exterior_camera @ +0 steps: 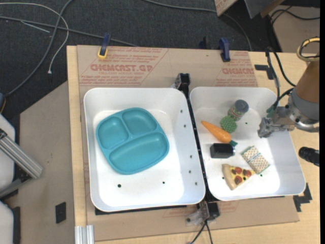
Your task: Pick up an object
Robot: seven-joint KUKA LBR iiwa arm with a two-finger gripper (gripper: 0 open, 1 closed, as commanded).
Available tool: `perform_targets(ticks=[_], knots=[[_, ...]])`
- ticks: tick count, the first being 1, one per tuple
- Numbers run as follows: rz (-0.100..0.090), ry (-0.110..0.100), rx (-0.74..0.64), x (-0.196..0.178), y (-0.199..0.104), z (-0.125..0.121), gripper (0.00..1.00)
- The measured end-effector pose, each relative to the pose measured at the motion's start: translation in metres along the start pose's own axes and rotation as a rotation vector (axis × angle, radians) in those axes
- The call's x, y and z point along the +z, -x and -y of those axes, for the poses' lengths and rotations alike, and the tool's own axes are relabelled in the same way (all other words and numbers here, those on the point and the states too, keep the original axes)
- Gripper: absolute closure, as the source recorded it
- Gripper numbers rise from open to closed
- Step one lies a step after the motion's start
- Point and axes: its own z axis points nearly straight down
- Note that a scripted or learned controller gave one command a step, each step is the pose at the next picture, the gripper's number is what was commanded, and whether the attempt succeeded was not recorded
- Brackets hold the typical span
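Gripper (pixel 267 126) at right edge of right bin (pixel 284 179); jaw state cannot tell.
Toy carrot (pixel 217 131) lies centre-right of frame, near black block (pixel 222 150): likely light, rigid, smooth; grasp across thick middle.

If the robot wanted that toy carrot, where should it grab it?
Probably across the middle of the carrot, coming straight down from above. It lies flat in the right bin, slanting, so the fingers should close across its narrow width. The black block crowds its thick end.
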Motion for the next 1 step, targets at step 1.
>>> perform_targets(ticks=[1], knots=[[0.002, 0.007, -0.002, -0.0633, -0.0021, -0.0073, 1.0]])
